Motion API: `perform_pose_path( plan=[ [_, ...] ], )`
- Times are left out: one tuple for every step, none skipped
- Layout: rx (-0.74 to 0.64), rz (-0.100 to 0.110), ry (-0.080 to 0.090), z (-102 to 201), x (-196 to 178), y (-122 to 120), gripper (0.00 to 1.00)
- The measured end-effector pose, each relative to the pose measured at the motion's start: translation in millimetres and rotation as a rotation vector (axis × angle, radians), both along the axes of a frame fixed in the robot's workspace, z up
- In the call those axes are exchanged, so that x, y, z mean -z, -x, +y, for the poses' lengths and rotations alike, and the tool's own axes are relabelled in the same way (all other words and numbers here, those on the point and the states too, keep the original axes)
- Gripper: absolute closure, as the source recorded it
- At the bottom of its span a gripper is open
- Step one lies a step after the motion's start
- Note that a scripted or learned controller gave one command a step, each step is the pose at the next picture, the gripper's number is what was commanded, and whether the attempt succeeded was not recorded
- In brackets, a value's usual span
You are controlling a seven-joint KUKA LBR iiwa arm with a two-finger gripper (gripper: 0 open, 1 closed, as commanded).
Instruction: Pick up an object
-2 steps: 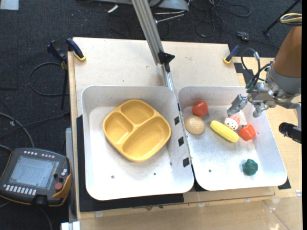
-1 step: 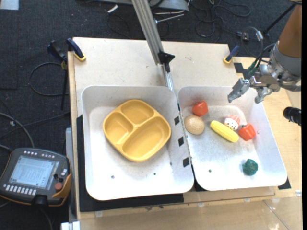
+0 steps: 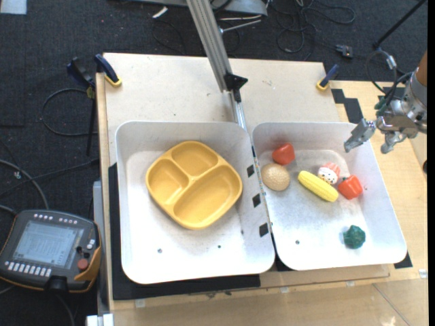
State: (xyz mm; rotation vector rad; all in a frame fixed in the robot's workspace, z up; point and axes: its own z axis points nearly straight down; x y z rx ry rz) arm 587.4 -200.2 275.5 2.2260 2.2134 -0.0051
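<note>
Nearest the camera, at the lower left beside the bench, sits a grey control pad (image 3: 46,250) with a lit screen. Moving right, the left bin (image 3: 129,250) carries a yellow divided plate (image 3: 195,193) near its middle. Across the seam, the right bin (image 3: 380,240) holds the candidates for picking: a tan ball (image 3: 275,177) by its left wall, a red block (image 3: 284,153) just above that, then a yellow corn cob (image 3: 318,185) lying at a slant, a white spotted toy (image 3: 329,174) touching it, another red piece (image 3: 351,187) just beside the cob's right end, and a green lump (image 3: 353,236) well apart toward the front. The gripper (image 3: 373,138) hangs over the bin's upper right corner with its two fingers spread apart and nothing between them. By my reading the task is at the approach stage, with no object yet chosen or touched. Next, the arm would need to travel inward and descend over one piece. The green lump stands alone and looks the easiest; the cluster round the cob risks a finger landing on a neighbour.
</note>
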Motion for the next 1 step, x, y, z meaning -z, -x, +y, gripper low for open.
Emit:
perform_pose_path(
  plan=[
    [-0.007,-0.005,0.0,3.7,-11.7,-1.9,1.0]
  ],
)
